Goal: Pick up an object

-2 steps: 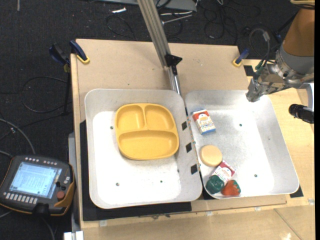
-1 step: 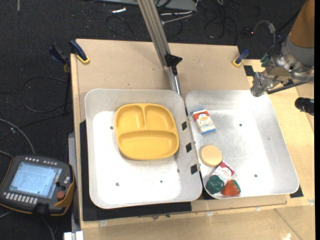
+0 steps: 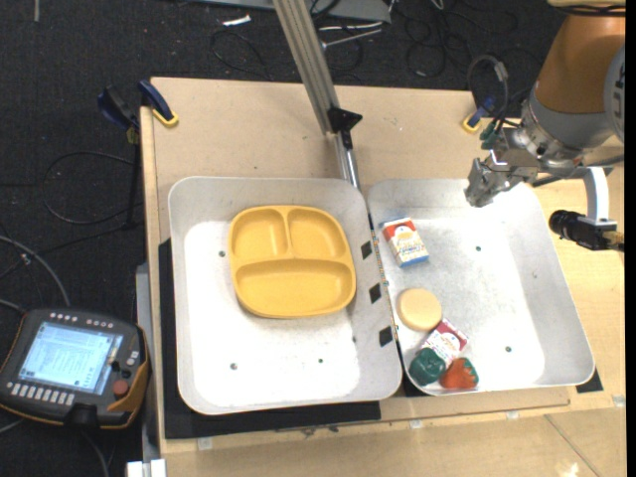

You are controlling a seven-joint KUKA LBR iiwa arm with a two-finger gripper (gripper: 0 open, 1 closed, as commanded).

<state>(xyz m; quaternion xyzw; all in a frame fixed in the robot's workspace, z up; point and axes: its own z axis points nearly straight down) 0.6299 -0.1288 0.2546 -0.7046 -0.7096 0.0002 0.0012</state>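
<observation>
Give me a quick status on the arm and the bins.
Hand above right bin's far edge, nothing held. Small carton, round cookie, toy pile along its left side. Nothing blocking.

Even, bright overhead light, soft shadows, mild glare on the white bins [image 3: 199, 266], slightly grainy focus.

Yellow divided plate [image 3: 292, 261]; beside it, red-and-blue carton [image 3: 405, 242], pale cream disc [image 3: 419, 309], green [image 3: 428, 368] and red [image 3: 460, 374] toys.
</observation>
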